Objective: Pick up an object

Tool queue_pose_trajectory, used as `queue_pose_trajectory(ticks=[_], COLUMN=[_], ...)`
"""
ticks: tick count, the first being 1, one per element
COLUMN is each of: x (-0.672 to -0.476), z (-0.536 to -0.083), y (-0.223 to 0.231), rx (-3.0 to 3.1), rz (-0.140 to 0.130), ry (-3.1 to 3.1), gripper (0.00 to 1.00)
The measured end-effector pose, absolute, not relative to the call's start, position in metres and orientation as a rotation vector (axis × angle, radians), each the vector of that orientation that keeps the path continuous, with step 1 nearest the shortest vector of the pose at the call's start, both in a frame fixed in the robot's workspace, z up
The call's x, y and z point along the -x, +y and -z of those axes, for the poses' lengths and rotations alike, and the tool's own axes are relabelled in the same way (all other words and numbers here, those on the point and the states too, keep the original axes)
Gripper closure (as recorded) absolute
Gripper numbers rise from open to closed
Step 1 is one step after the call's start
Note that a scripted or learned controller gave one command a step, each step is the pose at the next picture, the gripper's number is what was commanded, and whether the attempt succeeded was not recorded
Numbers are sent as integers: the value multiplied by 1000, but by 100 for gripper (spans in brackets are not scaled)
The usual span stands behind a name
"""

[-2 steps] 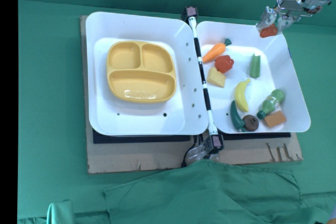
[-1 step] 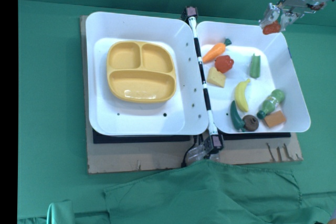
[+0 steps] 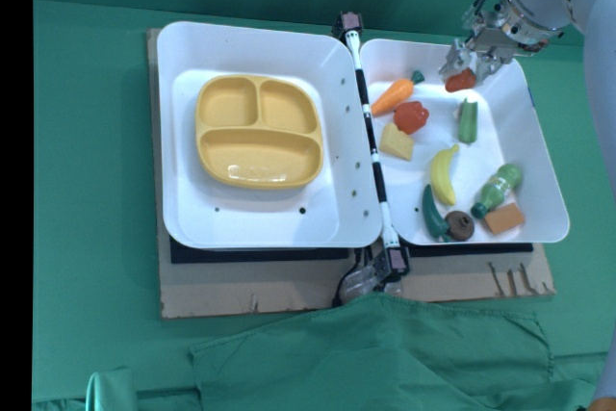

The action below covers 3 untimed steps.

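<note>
Currently we log the gripper (image 3: 469,64) at the far corner of the right bin (image 3: 539,149), with a small red object (image 3: 460,80), possibly a toy tomato or pepper piece, directly under its fingers and seemingly between them; we judge the fingers narrow and closed on this red object, though the contact is too small to confirm fully. Whether the object is lifted clear of the bin floor or resting on it, we cannot tell from this slanted view. The pick stock is gathered in the right bin, within easy reach of the arm entering from that side: a carrot (image 3: 394,96), a red pepper (image 3: 411,116), a yellow cheese wedge (image 3: 397,142), a green cucumber piece (image 3: 468,121), a banana (image 3: 443,174), a dark green chili (image 3: 432,213), a brown round piece (image 3: 459,225), a green bottle (image 3: 498,189) and an orange block (image 3: 503,218). They lie apart for the most part, which should leave room for the fingers. The left bin (image 3: 183,159) carries a yellow divided plate (image 3: 258,132), probably a drop target. A hinged divider (image 3: 371,149) runs between the bins. The arm's upper links are cut off at the frame edge, and green cloth (image 3: 385,351) covers the tabletop's near part.
</note>
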<state>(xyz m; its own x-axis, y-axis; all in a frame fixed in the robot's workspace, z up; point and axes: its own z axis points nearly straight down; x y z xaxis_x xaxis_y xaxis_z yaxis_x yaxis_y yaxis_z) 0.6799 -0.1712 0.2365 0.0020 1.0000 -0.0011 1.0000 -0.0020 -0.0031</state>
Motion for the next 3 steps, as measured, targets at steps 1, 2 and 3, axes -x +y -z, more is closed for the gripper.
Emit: queue_pose_trajectory(ticks=[1,2,3], x=[-702,-702,-702], z=[-296,-308,-307], y=[-187,-188,-188], rx=[2232,2236,2236], rz=[8,7,4], ry=[-2228,-2227,-2226], gripper=[100,100,0])
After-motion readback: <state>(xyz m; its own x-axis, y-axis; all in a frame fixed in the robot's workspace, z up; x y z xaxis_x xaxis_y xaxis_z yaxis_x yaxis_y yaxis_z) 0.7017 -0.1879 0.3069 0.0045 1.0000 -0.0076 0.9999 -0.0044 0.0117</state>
